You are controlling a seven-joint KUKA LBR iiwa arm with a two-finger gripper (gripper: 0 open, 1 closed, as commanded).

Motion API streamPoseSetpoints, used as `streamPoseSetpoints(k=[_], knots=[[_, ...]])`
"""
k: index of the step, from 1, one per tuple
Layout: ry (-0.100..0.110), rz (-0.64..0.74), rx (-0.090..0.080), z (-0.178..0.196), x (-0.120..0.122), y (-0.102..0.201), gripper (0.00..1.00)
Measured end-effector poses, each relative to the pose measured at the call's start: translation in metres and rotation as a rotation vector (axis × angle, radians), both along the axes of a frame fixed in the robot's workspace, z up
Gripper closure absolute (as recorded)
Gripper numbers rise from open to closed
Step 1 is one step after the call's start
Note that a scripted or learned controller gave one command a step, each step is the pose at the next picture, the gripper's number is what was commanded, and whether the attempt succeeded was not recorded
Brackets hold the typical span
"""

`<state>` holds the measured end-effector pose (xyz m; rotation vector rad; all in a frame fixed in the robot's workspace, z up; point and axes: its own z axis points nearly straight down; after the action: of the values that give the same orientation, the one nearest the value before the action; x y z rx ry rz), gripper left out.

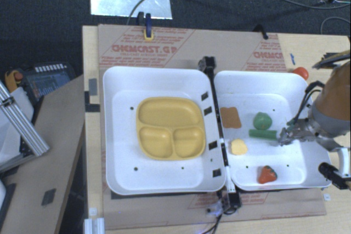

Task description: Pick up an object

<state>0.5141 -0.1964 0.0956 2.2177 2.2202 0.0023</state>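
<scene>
The right bin (258, 82) holds a brown flat piece (230, 117), a green ball (262, 119), a green stick (262, 133), a pale yellow lump (238, 147) and a red strawberry-like toy (267, 174). My gripper (284, 136) hangs low over the right bin, just right of the green stick's end. It touches or nearly touches that end; I cannot tell which. Nothing shows between its tips. The grey arm with its orange band reaches in from the right edge.
The left bin (118, 118) carries a yellow three-compartment tray (169, 127). A black divider clip strip (211, 118) runs between the bins. A small orange object (300, 72) lies beyond the right bin's far corner. Cables cross the dark floor behind the bench.
</scene>
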Motion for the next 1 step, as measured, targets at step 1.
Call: streamPoseSetpoints(k=[1], knots=[[-0.002, 0.003, 0.000, 0.0470, 0.0084, 0.0045, 1.00]])
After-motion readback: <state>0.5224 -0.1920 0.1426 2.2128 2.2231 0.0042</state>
